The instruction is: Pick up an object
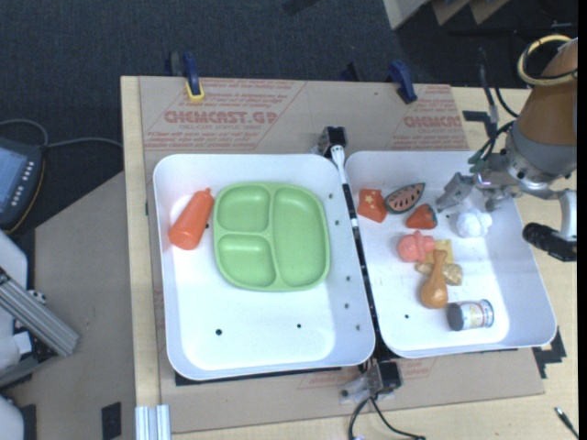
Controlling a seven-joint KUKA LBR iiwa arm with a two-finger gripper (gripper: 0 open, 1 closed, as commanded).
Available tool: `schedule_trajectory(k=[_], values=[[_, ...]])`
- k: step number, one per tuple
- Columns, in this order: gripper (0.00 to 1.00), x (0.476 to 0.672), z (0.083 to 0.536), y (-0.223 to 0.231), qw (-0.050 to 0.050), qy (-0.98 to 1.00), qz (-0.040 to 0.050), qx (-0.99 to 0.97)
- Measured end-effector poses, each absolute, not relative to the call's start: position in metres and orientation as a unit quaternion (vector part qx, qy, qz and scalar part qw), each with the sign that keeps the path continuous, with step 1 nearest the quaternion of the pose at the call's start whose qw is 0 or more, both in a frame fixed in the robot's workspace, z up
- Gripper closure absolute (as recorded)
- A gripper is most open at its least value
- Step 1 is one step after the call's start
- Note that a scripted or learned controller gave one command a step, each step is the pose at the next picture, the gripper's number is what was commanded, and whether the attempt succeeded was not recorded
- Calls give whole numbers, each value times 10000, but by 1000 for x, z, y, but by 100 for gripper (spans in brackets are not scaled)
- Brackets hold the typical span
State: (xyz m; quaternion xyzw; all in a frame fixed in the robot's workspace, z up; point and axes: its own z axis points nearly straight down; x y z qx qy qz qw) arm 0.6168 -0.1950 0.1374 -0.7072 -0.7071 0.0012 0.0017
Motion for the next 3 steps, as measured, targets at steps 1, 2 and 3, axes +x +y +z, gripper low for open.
schedule_trajectory(k=[1, 2, 3], values=[[0, 616, 85, -194, 18, -7073, 11, -7070], [100, 618, 99, -195, -9, -7073, -3, -7069], [100, 617, 143, -199, -25, -7068, -9, -7074]])
